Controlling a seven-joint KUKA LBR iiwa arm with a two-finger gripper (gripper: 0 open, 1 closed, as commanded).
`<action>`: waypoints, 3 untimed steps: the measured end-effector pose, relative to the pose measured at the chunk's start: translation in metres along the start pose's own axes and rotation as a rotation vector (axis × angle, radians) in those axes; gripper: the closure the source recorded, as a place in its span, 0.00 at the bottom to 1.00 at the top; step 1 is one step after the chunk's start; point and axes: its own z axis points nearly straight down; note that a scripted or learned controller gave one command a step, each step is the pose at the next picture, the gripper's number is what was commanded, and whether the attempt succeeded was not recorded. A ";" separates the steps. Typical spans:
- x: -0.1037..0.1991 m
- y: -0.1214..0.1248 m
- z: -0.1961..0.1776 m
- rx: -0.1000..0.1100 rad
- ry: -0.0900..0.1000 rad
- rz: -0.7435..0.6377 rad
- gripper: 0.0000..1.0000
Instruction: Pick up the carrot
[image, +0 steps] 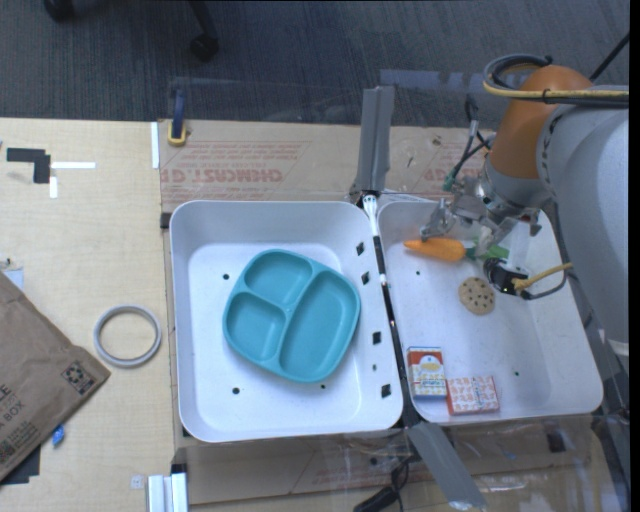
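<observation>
The orange carrot (436, 249) lies across the far left part of the right bin (540, 370), with its tip pointing left and its green top end toward the right. My gripper (466, 228) hangs directly over the carrot's thicker right end, touching or nearly touching it. The wrist and cables hide that end, so a grasp is not visible.
A round brown cookie (478, 295) sits just right of and nearer than the carrot. Two small boxes (427, 372) (472, 395) lie in the right bin's near left corner. The left bin (200, 400) holds a blue divided plate (291, 315). A tape ring (127, 334) lies on the bench at the left.
</observation>
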 end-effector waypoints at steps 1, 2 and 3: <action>0.000 -0.024 0.009 -0.003 0.003 0.133 0.00; -0.007 -0.001 0.015 0.008 -0.002 -0.004 0.00; -0.009 -0.002 0.007 0.015 -0.005 -0.003 1.00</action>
